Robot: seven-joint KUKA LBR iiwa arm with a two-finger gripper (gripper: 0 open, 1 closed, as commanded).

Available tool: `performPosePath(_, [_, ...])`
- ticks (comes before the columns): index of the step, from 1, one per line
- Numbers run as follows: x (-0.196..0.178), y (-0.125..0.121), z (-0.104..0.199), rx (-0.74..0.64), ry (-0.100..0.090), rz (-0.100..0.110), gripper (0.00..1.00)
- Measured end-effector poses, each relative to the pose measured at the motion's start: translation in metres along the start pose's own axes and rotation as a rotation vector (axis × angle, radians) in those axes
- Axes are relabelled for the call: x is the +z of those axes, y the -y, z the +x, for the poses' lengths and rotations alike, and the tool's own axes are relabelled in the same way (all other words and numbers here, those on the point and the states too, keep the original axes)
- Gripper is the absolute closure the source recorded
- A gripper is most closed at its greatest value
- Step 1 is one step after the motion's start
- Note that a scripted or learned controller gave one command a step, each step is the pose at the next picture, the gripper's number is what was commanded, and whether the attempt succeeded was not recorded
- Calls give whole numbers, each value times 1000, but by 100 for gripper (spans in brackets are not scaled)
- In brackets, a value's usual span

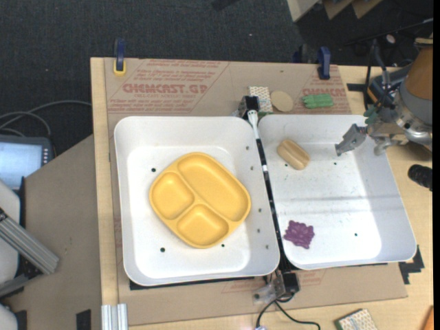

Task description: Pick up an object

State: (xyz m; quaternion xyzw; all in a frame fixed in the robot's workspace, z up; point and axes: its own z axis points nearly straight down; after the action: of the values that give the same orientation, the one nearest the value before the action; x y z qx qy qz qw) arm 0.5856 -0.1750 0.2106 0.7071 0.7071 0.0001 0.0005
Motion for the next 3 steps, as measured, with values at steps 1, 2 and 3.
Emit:
performPosePath(1, [131,29,71,-5,-4,8,0])
performPosePath(2, [126,79,34,5,-1,7,0])
performPosePath(3, [126,18,74,-6,0,-5,0])
